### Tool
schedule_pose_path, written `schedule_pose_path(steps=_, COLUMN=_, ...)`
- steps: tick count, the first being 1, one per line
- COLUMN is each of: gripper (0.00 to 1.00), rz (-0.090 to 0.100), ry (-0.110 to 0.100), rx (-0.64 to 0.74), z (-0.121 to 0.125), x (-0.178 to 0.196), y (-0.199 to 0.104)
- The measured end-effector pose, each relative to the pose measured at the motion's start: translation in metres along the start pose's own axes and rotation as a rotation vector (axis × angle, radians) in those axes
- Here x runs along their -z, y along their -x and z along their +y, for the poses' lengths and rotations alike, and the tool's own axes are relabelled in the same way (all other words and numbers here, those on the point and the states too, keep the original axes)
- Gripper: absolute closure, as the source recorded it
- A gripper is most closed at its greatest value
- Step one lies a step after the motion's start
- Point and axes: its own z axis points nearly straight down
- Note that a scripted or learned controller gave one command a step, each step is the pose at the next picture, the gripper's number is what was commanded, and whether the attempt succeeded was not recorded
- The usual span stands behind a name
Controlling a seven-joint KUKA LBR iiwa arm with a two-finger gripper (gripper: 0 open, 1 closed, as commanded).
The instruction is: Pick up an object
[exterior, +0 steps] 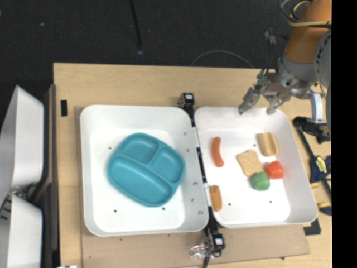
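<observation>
The arm (305,35) is a thick, rounded grey limb with a broad orange band above the wrist, narrowing to a grey metal wrist block from which the gripper (259,105) extends as two slim dark-tipped grey fingers, with thin cables looped alongside.

The divided tray (146,169) lies in the left bin (95,205). The right bin (295,205), at its three o'clock, holds the sausage (217,151), cracker (249,162) and bun (267,144).

Arm: reaches in from the upper right, orange band above wrist.
Gripper (259,106): fingers spread apart, pointing down, nothing between them.
</observation>
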Motion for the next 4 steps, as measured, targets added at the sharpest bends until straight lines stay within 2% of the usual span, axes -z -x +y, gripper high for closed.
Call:
schedule_pose_path(steps=1, gripper=0.0, rz=-0.003, ry=0.014, rx=0.004, z=0.003, x=0.01, y=0.0)
schedule_pose_path(steps=2, gripper=0.0, rz=-0.005, ry=0.009, rx=0.0, z=0.0, x=-0.051, y=0.006)
schedule_pose_path(steps=3, gripper=0.0, rz=-0.006, ry=0.012, rx=0.001, z=0.002, x=-0.092, y=0.009)
schedule_pose_path(steps=4, gripper=0.0, rz=-0.007, ry=0.013, rx=0.002, z=0.002, x=-0.115, y=0.011)
